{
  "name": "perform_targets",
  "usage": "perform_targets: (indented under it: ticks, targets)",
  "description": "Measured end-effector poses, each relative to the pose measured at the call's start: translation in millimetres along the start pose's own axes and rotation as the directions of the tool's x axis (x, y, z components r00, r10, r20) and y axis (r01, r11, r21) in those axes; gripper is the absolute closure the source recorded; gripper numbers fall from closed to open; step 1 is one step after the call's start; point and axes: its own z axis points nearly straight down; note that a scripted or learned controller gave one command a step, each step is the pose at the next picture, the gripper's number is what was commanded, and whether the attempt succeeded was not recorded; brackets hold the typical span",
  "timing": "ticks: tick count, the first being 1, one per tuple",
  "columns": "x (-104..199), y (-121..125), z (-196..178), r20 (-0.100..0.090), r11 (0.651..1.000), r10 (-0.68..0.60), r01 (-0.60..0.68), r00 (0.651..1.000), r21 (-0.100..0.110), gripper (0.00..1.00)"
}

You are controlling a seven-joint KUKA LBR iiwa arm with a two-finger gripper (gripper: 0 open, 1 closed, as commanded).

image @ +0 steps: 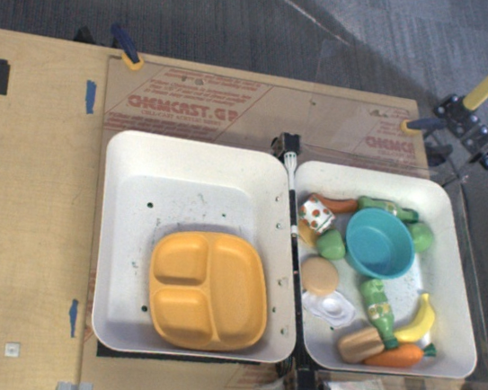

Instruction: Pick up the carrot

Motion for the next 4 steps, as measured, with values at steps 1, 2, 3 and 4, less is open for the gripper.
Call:
perform_targets:
  ticks: [1,2,3,4]
  targets:
    - [-0.2,-0.2,-1.3,0.0,1.0,0.0,0.0,1.0,0.003,0.0]
    - [-0.2,-0.2,-1.3,0.0,1.0,0.0,0.0,1.0,0.003,0.0]
    - [-0.2,-0.3,-1.3,0.0,1.0,0.0,0.0,1.0,0.003,0.0]
    - [-0.2,-0.3,-1.3,0.0,1.0,0.0,0.0,1.0,0.003,0.0]
